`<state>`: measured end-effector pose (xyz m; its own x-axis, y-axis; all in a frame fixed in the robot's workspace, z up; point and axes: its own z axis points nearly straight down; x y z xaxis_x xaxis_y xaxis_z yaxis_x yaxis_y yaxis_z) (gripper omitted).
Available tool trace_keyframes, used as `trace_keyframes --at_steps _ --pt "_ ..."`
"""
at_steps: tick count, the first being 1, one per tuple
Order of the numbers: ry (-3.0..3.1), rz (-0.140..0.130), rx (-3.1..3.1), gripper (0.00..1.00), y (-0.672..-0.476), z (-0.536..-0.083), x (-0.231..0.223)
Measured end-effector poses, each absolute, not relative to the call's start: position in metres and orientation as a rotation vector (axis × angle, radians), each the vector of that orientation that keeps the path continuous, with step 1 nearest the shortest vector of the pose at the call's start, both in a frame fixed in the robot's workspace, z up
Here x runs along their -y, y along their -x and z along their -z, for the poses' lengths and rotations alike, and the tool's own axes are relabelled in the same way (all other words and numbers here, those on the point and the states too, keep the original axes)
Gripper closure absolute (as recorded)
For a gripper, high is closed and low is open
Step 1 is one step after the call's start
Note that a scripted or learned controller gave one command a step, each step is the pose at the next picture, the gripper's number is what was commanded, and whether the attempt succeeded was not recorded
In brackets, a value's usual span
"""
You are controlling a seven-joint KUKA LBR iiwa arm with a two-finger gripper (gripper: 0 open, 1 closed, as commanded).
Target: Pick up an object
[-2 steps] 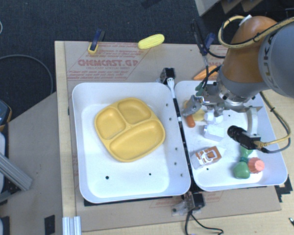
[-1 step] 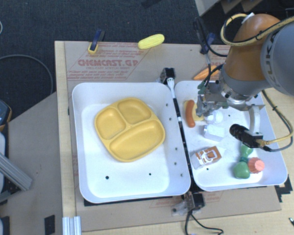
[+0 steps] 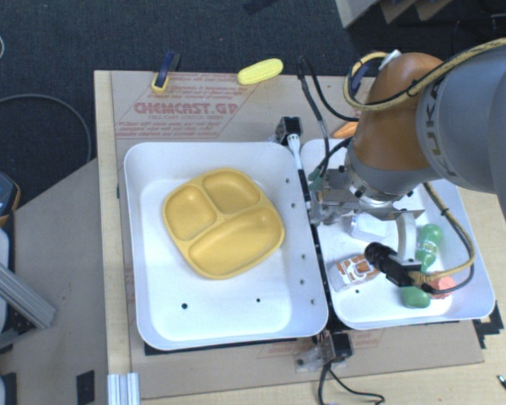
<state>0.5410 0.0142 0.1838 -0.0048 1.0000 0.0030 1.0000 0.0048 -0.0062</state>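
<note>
The grey arm [image 3: 476, 116] comes in from the right, and its orange band [image 3: 392, 116] hangs over the far part of the right bin [image 3: 379, 312]. The gripper [image 3: 347, 212] points down into that bin, close to its left wall, just beside the seam where the two bins meet. The wrist hides it from above, so I cannot tell whether it is apart, together or clamped on anything. Nothing can be seen held in it. The loose things that could be picked up lie in the near half of the right bin. A small orange-and-white packet [image 3: 357, 268] sits on the floor of the bin, nearer than the gripper and apart from it. To its right are a pale green piece [image 3: 430, 241], a dark green piece [image 3: 416, 297] nearer the front wall, and a pinkish-orange piece [image 3: 444, 283] touching or just beside the dark green one. An orange scrap [image 3: 346, 129] peeks out at the far edge, beside the band; what it is cannot be told. The left bin [image 3: 152, 289] holds a yellow divided plate [image 3: 223, 224], lying flat near its middle, well apart from the gripper. On the bench [image 3: 194, 108] beyond the bins lie a yellow oblong [image 3: 260, 72] and, to its left, a blue-and-yellow clip [image 3: 163, 74].
</note>
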Motion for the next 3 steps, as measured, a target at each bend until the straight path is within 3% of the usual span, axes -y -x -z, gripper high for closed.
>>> trace_keyframes --at_steps 1,2,3 --pt "2.226 0.015 2.229 1.0 -0.516 -0.315 -0.005" --pt "2.213 -0.009 2.219 1.0 -0.491 -0.24 -0.038" --pt "2.223 0.028 2.235 1.0 -0.481 -0.403 -0.06"
